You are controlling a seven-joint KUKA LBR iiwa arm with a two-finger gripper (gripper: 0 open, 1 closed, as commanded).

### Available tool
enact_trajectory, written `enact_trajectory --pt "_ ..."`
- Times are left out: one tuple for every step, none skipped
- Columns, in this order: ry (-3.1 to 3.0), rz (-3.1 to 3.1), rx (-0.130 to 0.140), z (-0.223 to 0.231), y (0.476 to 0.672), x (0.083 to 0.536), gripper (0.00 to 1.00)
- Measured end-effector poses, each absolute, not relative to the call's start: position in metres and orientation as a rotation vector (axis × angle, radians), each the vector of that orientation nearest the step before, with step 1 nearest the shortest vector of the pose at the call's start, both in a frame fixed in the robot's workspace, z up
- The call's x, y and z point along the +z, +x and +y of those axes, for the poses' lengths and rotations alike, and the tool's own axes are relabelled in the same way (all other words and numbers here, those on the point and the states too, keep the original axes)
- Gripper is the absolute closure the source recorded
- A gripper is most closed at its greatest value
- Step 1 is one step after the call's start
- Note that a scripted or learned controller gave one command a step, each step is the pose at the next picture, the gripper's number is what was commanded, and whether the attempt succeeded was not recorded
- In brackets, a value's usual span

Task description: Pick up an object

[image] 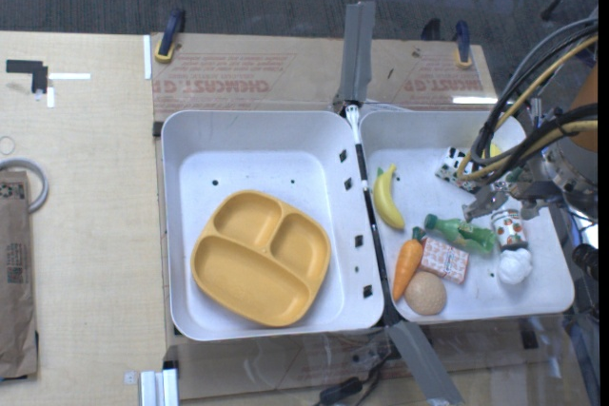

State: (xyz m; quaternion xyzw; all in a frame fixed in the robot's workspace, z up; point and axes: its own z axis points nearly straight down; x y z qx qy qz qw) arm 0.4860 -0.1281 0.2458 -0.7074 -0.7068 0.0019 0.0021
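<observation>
The right bin (409, 133) holds several small items. A yellow banana (385, 197) lies near its left wall, with an orange carrot (406, 267) and a round tan bun (426, 293) below it. A green bottle-shaped toy (459, 232) lies across the middle, above a red and white box (444, 259). A black and white toy (451, 166) sits farther back. My gripper (497, 201) hangs low at the bin's right side, just above the green toy's right end and beside a small printed jar (510, 229) and a white ball-shaped item (515, 267).
The left bin (190, 147) contains a yellow divided plate (261, 256). A grey divider bar (358, 52) rises between the bins at the back. Black and yellow cables (533, 100) loop over the right bin's far right corner. A brown paper bag (15, 271) lies at the bench's left.
</observation>
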Motion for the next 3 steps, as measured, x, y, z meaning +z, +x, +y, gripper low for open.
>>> enact_trajectory --pt "-2.393 -2.031 0.005 -0.166 0.476 0.138 0.0" --pt "-2.361 -2.073 0.002 -0.198 0.52 0.102 0.0" --pt "-2.194 -2.246 0.003 -0.168 0.483 0.153 0.0"
